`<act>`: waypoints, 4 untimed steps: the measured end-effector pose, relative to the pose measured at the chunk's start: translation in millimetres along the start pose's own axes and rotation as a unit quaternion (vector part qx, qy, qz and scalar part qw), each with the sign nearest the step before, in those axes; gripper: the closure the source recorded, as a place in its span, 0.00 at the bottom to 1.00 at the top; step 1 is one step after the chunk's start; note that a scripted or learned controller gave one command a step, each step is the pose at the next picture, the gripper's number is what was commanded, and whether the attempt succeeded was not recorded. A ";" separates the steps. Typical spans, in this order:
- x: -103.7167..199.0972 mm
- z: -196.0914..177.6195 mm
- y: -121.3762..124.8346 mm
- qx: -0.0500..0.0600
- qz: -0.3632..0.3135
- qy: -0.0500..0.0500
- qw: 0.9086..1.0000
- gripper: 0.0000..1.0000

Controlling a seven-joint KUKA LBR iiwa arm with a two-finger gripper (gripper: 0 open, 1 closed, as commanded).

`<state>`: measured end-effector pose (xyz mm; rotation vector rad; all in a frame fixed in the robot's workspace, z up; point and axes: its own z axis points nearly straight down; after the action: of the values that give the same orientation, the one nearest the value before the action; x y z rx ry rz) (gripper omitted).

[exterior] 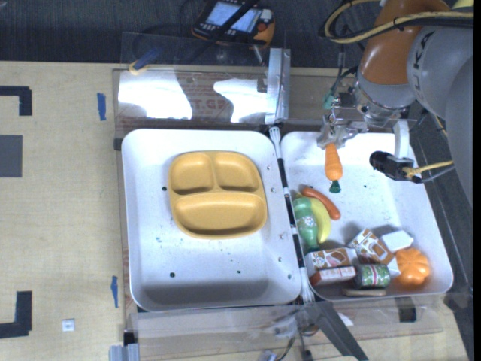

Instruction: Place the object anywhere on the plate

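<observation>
A yellow plate (218, 192) with three compartments lies in the left bin (143, 262). An orange toy carrot (333, 165) with a green end hangs upright over the back of the right bin (421, 209). My gripper (331, 143) is right above it, and the carrot's top sits between the fingers. The gripper is shut on the carrot, right of the wall between the bins and well apart from the plate.
Several toy foods crowd the front of the right bin: a red sausage (322, 200), a green can with a banana (312, 220), small cartons (332, 262), a tin (373, 277) and an orange pepper (412, 268). A clear panel (276, 81) stands behind the bins.
</observation>
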<state>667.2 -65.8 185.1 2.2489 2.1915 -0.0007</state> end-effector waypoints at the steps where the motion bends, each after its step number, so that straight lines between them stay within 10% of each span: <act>1: 77.6 -20.4 -2.6 -0.001 0.010 0.001 1.000 1.00; 2: 77.5 -20.4 -2.6 -0.001 0.010 0.001 1.000 0.00; 3: 78.7 -31.0 -1.7 -0.003 0.009 0.000 1.000 1.00; 4: 49.2 -8.7 -89.6 0.003 0.142 0.001 0.990 1.00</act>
<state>578.8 -14.3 193.6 2.5424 1.8528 -0.0045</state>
